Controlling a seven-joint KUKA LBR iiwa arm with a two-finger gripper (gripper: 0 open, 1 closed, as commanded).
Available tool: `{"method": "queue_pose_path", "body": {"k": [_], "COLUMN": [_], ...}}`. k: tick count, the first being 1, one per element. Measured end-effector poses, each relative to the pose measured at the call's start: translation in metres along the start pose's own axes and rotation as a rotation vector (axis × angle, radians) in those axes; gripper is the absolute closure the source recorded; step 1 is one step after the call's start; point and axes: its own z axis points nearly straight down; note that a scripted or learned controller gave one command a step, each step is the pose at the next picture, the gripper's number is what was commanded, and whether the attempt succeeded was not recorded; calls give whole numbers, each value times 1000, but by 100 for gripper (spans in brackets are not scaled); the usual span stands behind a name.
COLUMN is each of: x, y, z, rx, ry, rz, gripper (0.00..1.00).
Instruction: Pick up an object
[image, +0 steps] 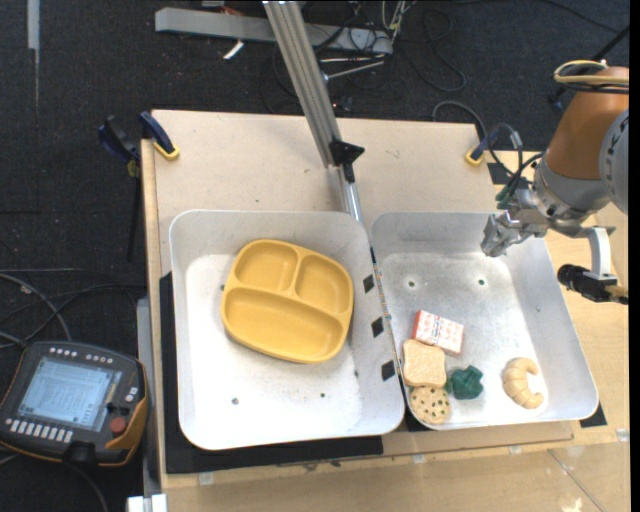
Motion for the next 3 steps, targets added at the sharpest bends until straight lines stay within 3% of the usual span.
{"method": "queue_pose_path", "body": {"k": [2,3], "x": [-3,54], "y": [2,-9], "z": [-87,-96], "rx": [0,7], "ry": [0,4], "rz": [0,-6], "gripper": [100,100]}}
